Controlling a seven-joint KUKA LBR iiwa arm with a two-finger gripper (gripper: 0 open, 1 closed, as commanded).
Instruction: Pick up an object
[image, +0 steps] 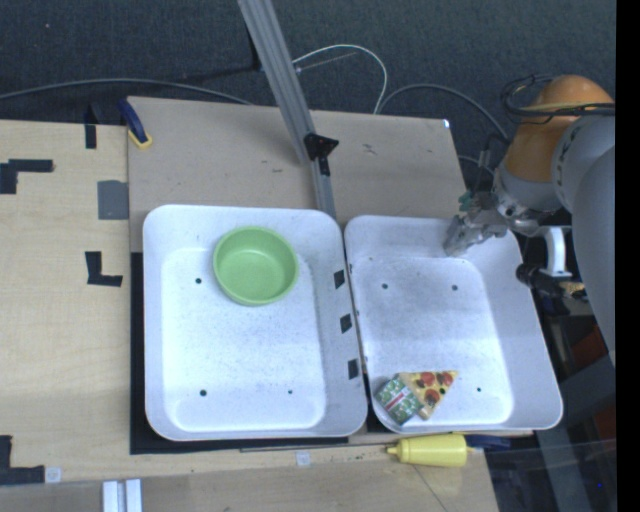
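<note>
A green bowl (256, 264) sits in the upper part of the left bin (170, 400). In the right bin (520, 390), a small colourful packet (414, 391) lies against the front left corner. A yellow bottle (431, 450) lies on its side on the bench just in front of that bin. My gripper (461, 239) hangs over the right bin's back edge, far from the packet and the bowl. No object shows between its fingers.
A grey metal pole (290, 100) slants down from the top to the bins' back junction. Cables loop over the bench behind the bins. The arm's orange band (560, 110) and grey body stand at the right edge.
</note>
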